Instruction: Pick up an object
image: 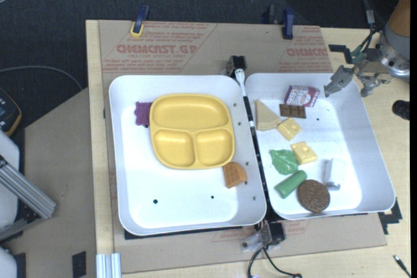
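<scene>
My gripper [352,83] hangs over the far right corner of the right bin [371,140], its two fingers apart and nothing between them. It sits just right of a pink and white packet [300,96] and a brown chocolate bar [293,111]. Further into this bin lie a beige wedge [264,116], two yellow cheese pieces [289,128] [303,153], a green leaf [282,160], a green pickle [290,183], a round brown cookie [313,196] and a small grey metal piece [328,174].
The left bin [176,211] holds a yellow divided plate [192,130], a purple item [141,112] at its left side and a brown bread piece [234,174] near the divider. Clamps [137,21] [287,23] stand at the bench's far edge.
</scene>
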